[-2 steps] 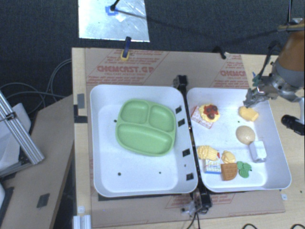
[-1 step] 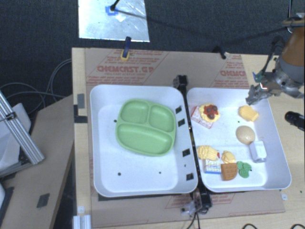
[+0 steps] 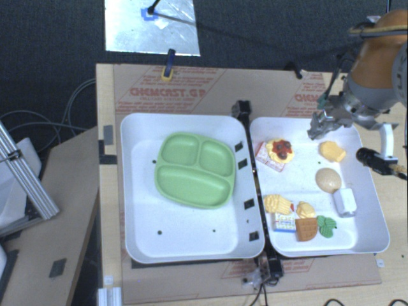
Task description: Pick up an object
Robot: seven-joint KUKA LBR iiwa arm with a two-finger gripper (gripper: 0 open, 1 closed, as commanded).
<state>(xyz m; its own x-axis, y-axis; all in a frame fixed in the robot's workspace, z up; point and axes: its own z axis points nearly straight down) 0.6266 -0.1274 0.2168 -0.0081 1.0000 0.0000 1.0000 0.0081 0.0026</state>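
The right bin (image 3: 363,234) holds several small toy foods. A pizza slice with red topping (image 3: 275,152) lies at its upper left. A yellow chunk (image 3: 332,151) sits at the upper right, with a beige egg-like piece (image 3: 328,180) and a white block (image 3: 345,201) below it. Corn-like yellow pieces (image 3: 278,204), a brown cracker (image 3: 306,228) and a green leafy bit (image 3: 327,225) cluster near the front. My gripper (image 3: 318,129) hangs over the bin's upper right corner, just up and left of the yellow chunk, with nothing visibly between its fingers.
The left bin (image 3: 137,234) carries a green divided plate (image 3: 194,169). A black divider (image 3: 252,171) runs between the bins. A black part of the arm (image 3: 376,160) juts over the right bin's right rim. A metal sheet (image 3: 151,18) lies behind the bench.
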